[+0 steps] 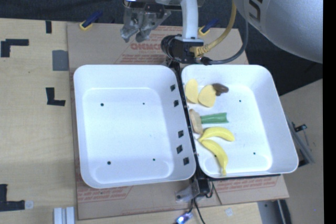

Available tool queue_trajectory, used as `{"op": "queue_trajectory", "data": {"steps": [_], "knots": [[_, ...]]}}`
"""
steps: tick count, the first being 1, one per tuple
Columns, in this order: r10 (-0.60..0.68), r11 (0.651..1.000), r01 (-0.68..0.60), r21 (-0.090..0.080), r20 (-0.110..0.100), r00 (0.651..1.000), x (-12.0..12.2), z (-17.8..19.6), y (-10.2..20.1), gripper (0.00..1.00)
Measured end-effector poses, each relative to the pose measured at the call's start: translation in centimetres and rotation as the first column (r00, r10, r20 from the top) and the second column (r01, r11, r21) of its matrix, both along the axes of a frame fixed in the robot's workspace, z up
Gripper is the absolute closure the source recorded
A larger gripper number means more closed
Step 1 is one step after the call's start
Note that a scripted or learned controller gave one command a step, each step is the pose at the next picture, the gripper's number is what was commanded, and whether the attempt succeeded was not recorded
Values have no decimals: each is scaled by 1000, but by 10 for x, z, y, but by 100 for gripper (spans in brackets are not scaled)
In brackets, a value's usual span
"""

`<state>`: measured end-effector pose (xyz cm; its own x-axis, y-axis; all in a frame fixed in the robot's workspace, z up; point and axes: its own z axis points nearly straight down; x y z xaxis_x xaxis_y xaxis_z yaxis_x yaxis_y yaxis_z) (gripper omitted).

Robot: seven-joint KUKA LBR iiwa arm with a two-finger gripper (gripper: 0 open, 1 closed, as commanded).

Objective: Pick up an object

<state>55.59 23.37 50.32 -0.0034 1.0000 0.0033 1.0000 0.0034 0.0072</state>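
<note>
Your gripper point(137, 30) hangs high above the far edge of the table point(31, 76), beyond the left bin point(84, 81). Nothing sits between its fingers, and whether they are spread or closed I cannot tell from this angle.

Everything worth picking lies in the right bin point(273, 92), crowded against its left wall: two pale yellow slices point(200, 93) touching each other, a small brown piece point(220, 88) just beside them, a green stick point(213, 118), a tan piece point(196, 122) against the wall, and two bananas point(217, 141) nearest the camera.

You will need to bring the arm across to the right bin before descending. Choose something with room around it. The green stick looks the best candidate, since its right end lies apart from the rest; close across its narrow width. Avoid the tan piece, as the wall would likely block one finger. Come straight down, so you don't nudge the neighbours.
</note>
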Motion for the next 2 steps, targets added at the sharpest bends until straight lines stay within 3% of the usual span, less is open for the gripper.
{"op": "queue_trajectory", "data": {"steps": [1,2], "knots": [[0,1000,0,-2,-5,1000,11,33,0,100],[1,1000,-1,-9,-23,1000,-67,-73,0,100]]}}
